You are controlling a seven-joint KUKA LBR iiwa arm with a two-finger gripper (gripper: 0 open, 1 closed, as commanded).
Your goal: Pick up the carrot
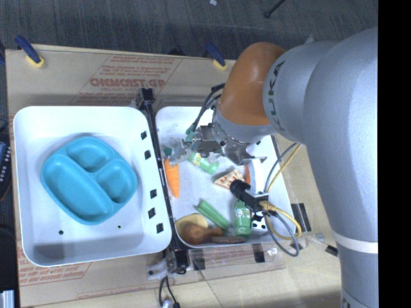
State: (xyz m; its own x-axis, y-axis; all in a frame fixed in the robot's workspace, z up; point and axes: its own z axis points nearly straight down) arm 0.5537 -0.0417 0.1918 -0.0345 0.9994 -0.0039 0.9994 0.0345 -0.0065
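Note:
The carrot [172,177] is a small orange cone lying along the left wall of the right bin [168,122], with its green top pointing away from me. The gripper [198,147] hangs low over the upper middle of that bin, just right of and above the carrot's top end. The grey wrist and orange band [252,85] cover much of the gripper body. I see nothing of the carrot lifted; it rests on the bin floor.
A light green piece [207,165] lies just below the gripper. A tan cracker [227,180], a green pod [212,213], a green bottle [242,217] and a brown-yellow item [200,231] crowd the bin's near half. A blue divided plate [89,179] sits in the left bin [38,249].

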